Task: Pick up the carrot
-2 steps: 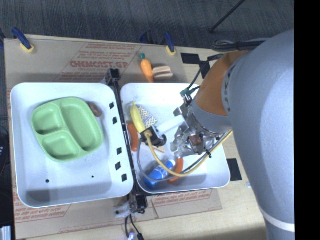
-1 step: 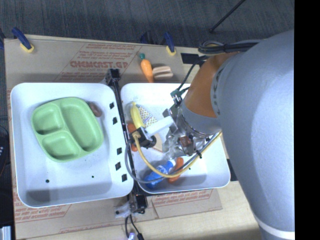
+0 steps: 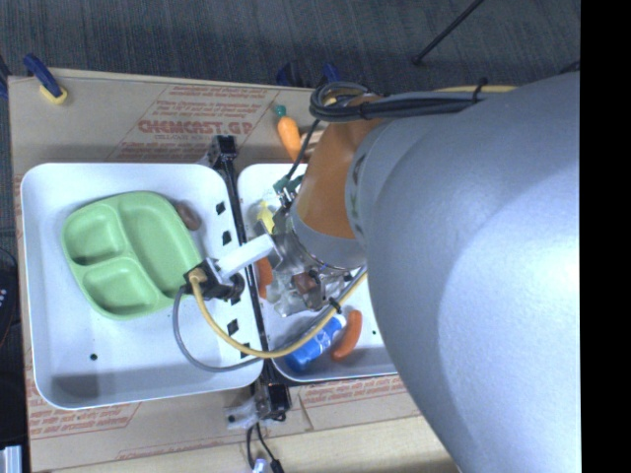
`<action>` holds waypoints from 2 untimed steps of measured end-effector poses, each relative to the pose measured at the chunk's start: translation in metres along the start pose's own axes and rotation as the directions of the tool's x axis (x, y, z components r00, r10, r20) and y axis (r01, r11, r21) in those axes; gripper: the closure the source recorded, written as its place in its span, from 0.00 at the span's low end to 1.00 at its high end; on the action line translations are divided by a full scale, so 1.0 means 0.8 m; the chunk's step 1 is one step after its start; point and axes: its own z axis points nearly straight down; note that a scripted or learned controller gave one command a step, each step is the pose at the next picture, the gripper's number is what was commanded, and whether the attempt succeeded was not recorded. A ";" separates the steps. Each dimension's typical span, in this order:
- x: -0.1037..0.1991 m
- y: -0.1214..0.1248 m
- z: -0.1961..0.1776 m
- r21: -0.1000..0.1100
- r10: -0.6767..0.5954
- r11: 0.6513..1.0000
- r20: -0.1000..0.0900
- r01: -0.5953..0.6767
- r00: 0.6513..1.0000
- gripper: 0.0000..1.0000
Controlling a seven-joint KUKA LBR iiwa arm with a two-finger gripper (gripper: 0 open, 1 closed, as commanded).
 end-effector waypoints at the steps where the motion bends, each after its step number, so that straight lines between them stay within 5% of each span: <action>1: 0.045 -0.084 -0.009 -0.001 0.014 1.000 -0.002 -0.014 1.000 1.00; 2: 0.045 -0.142 -0.215 -0.002 0.047 0.999 -0.006 -0.047 0.999 1.00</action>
